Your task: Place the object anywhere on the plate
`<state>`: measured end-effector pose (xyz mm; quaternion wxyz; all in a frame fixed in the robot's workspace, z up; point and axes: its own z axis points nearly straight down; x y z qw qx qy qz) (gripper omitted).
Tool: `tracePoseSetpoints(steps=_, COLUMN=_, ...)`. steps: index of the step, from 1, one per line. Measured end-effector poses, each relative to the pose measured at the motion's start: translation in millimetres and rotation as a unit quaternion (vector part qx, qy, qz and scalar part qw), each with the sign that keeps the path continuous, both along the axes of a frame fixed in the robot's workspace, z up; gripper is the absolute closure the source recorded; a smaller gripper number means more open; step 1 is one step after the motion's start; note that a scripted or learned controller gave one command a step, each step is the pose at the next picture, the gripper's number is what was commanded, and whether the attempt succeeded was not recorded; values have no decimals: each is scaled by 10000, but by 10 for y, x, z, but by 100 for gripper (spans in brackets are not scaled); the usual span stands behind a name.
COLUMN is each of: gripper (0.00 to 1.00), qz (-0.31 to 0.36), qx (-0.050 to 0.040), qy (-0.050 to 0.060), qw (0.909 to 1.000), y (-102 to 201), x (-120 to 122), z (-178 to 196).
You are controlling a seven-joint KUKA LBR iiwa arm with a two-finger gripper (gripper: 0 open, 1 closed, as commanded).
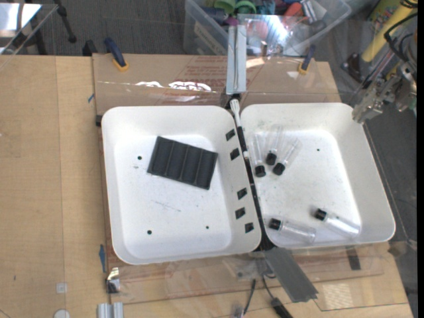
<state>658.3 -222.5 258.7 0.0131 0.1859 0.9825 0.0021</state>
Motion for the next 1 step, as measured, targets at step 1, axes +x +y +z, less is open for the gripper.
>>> tracePoseSetpoints(steps=1, gripper=0, qz=1, qx=0, qy=3, qw=10000, y=1, x=0, z=-2)
